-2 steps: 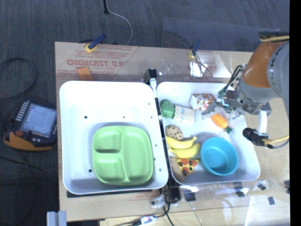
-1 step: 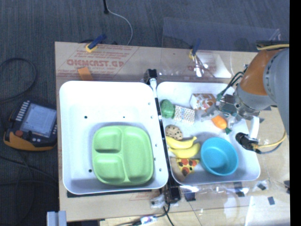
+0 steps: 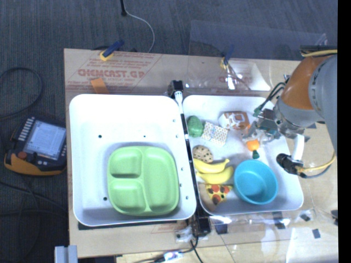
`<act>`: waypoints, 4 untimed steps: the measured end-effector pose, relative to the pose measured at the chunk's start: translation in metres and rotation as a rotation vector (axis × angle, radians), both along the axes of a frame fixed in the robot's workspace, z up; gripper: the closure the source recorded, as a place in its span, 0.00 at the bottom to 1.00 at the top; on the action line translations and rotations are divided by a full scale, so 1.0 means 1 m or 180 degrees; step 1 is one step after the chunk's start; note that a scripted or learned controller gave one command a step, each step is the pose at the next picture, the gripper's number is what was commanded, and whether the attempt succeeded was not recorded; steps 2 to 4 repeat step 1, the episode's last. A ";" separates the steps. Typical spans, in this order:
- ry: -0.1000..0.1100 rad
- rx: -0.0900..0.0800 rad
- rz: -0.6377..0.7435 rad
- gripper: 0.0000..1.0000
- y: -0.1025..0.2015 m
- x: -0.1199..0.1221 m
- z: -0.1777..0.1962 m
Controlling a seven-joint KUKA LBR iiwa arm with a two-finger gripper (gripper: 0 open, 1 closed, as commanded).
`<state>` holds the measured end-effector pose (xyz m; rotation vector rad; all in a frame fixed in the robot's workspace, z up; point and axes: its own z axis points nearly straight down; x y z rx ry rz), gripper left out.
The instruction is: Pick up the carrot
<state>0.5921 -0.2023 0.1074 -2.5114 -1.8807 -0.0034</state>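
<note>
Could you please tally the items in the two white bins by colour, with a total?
Green: 2, the divided plate and a small round green item
Blue: 1, the bowl
Yellow: 1, the bananas
Orange: 1, the carrot
Brown: 2, the cookie and a bread-like item
Mixed colours: 2, the pizza slice and a checked packet
Total: 9

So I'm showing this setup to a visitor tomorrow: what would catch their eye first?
Probably the big green divided tray sitting alone in the left bin. Next, the clutter in the right bin: a bright blue bowl near its front, a banana beside it, and the small orange carrot just behind the bowl. The grey arm's gripper hovers over that bin's far right, close to the carrot.
</note>
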 end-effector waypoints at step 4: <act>0.0002 -0.0018 -0.0588 1.00 0.038 -0.005 0.053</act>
